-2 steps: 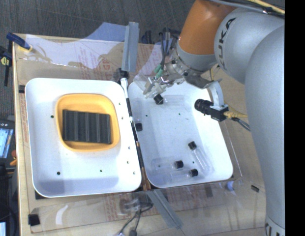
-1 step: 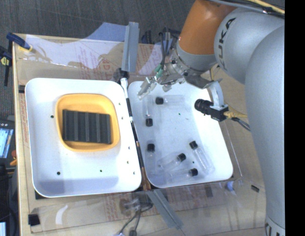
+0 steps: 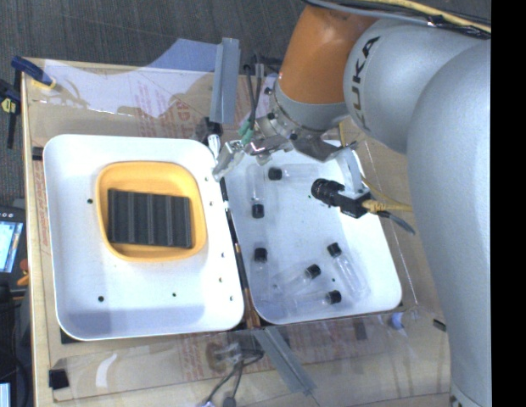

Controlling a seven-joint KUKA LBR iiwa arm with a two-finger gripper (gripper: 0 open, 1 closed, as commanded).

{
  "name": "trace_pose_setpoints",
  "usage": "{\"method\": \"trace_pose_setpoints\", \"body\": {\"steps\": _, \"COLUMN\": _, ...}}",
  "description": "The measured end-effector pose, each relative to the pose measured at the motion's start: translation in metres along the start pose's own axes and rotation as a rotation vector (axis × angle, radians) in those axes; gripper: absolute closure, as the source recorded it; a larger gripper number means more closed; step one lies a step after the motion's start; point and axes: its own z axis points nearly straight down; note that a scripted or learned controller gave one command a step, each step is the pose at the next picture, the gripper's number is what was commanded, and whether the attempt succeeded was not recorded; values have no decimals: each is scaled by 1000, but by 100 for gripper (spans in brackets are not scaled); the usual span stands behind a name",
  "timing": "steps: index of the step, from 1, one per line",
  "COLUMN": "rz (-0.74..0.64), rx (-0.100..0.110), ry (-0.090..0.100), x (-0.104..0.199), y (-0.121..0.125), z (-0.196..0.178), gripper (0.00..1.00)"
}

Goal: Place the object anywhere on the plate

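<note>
Vials (image 3: 318, 280), clear ones with black caps, lie scattered in the right bin (image 3: 377, 299); I count several caps across its floor, two or three near the front edge and others toward the middle and back. They are see-through, so I can only make out some of their bodies. The plate (image 3: 148, 176) sits in the left bin (image 3: 119, 312): yellow rim, with a dark ribbed centre. It is well apart from every vial, with the two bins' touching walls between them.

My arm (image 3: 399, 66) comes in from the right and hangs over the back of the right bin. The gripper (image 3: 237, 149) sits low near that bin's back left corner, just beside the dividing walls. I cannot tell how its jaws stand, and I see nothing between them. A black fitting (image 3: 335, 195) with a yellow cable hangs off the wrist above the bin's middle.
</note>
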Motion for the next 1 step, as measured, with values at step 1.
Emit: {"method": "trace_pose_setpoints", "body": {"steps": 1, "rz": 22, "rx": 2, "ry": 0, "x": 25, "y": 43, "z": 60, "gripper": 0}}
